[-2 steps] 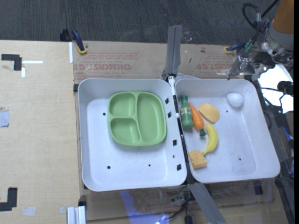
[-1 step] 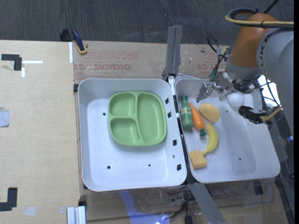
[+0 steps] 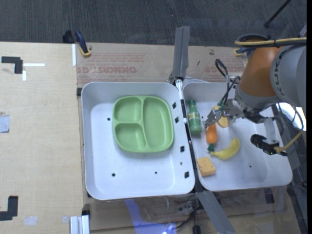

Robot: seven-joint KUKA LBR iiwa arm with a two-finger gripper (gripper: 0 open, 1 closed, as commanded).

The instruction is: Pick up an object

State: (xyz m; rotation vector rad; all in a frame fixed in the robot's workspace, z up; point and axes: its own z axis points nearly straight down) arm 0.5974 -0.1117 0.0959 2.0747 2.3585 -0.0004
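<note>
Gripper low over right bin, near its left wall, jaw state cannot be told | carrot just below it | green bottle against left wall | banana, yellow block toward front | green divided plate in left bin

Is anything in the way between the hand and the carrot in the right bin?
Nothing visible. The hand hangs just above the carrot, with the green bottle beside it to the view's left.
</note>
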